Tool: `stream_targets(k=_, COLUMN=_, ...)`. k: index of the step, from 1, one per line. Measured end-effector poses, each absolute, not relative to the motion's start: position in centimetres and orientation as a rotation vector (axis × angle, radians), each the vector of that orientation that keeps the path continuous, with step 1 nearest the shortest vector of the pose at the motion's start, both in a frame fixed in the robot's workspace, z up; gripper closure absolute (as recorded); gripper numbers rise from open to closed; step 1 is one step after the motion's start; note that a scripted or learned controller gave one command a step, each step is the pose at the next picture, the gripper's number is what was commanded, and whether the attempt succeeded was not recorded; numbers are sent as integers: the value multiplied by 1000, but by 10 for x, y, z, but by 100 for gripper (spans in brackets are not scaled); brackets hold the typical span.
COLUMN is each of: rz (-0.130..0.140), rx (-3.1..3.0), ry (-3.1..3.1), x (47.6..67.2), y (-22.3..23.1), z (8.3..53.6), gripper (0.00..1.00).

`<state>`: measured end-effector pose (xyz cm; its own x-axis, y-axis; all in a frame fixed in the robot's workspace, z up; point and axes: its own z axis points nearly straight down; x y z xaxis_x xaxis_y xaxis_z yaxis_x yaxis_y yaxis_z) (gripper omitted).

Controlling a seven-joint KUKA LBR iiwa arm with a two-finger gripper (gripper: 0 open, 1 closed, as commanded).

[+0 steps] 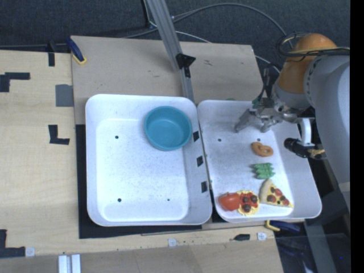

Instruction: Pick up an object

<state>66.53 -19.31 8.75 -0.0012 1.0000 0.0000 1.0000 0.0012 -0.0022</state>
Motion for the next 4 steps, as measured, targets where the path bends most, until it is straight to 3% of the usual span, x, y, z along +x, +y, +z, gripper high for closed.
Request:
stream_targets(k=1, rz=1, rx=-2220, ry=-2224, x=666, y=-193, z=99, gripper=100)
stream_targets(k=2, rz=-3, rx=-2223, ry=-2224, x=660, y=-189, z=145, gripper=100)
stream_targets(k=4, rz=-4, rx=-2223, ry=-2225, x=669, y=-184, z=257, gripper=100)
